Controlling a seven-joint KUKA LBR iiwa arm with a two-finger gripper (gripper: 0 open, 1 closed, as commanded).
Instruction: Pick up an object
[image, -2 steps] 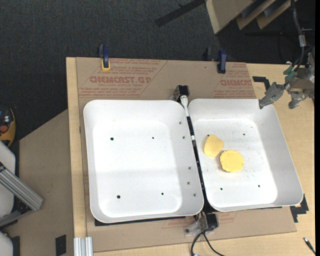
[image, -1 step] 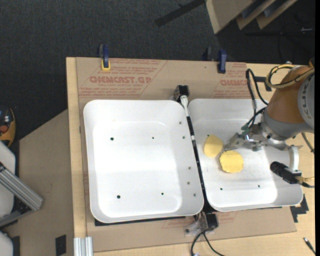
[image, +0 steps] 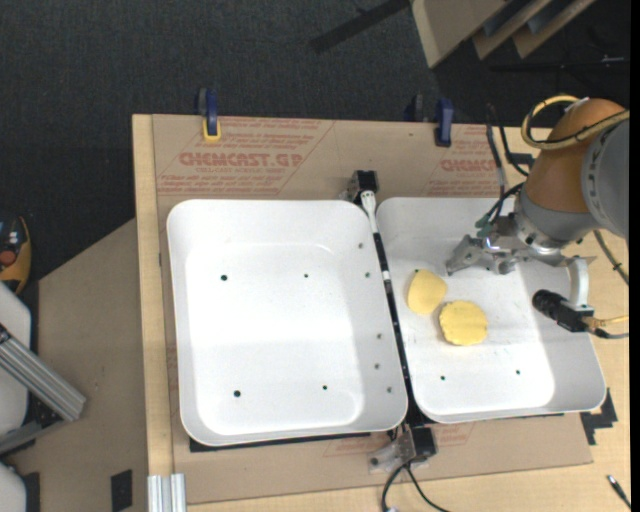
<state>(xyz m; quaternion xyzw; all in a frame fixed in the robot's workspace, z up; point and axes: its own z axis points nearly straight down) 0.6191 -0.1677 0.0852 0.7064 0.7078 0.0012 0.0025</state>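
1. Two yellow, roundish flat objects lie in the right bin (image: 560, 395), near its left wall. The upper yellow piece (image: 426, 292) and the lower yellow piece (image: 463, 323) touch or slightly overlap; I cannot tell which.
2. My gripper (image: 478, 253) hangs over the right bin's upper middle, just right of and above the upper yellow piece, apart from both pieces.
3. My metal fingers (image: 462, 256) point left and down toward the pieces. Glare on the grey metal blurs them together, so I cannot tell whether they are spread or closed. Nothing yellow sits between them.
4. My wrist and orange band (image: 570, 150) cover the bin's upper right corner, and my arm is cut off by the picture's right edge.
5. A black part (image: 558, 309) juts from my wrist over the bin's right side; its shape is hard to make out.
6. The left bin (image: 190, 330) sits against the right bin, a dark strip (image: 385, 290) running between them.
7. Both bins rest on the brown worktop (image: 160, 170), with open white floor below and right of the pieces.
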